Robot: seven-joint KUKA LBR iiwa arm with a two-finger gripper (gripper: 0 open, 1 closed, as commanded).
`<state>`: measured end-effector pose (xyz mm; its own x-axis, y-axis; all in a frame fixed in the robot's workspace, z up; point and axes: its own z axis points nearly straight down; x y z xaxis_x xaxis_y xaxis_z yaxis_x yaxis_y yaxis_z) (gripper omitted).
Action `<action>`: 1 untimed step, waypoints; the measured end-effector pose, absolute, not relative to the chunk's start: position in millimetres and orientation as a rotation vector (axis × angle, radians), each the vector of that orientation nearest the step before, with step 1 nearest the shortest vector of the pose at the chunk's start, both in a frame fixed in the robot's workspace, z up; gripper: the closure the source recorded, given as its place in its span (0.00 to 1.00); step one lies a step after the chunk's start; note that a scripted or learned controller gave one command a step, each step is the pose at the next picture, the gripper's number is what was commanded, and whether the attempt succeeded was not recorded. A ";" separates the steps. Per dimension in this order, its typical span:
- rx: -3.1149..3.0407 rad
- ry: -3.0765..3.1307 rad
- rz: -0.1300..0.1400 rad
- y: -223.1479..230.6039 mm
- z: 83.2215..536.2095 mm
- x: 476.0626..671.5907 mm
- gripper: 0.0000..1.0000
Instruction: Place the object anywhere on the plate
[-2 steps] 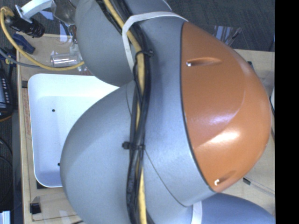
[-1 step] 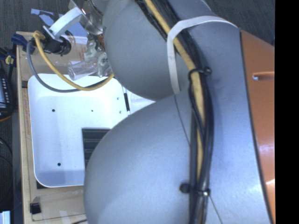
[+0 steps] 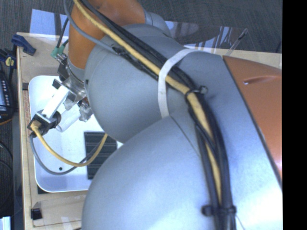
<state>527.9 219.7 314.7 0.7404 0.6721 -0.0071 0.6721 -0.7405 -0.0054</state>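
The grey arm with its orange band fills most of the camera view and hides the right bin. My gripper (image 3: 82, 109) hangs over the left white bin (image 3: 41, 174), near its middle, largely covered by the wrist. A dark ribbed rectangular thing (image 3: 98, 150) lies flat on the bin floor just below and right of the gripper, partly hidden under the arm. I cannot make out a plate or anything between the gripper's fingers.
A small dark speck (image 3: 61, 168) lies on the bin floor near the front left. A blue clamp (image 3: 21, 43) sits on the wooden bench edge at the top left. Dark equipment (image 3: 5, 92) stands beyond the bench's left side.
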 end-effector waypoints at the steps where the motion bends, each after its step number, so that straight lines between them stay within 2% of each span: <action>1: -2.900 -1.199 0.001 220.0 442.3 526.6 1.00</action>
<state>526.6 220.0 442.3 0.7080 0.7062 0.0004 0.7062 -0.7080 -0.0032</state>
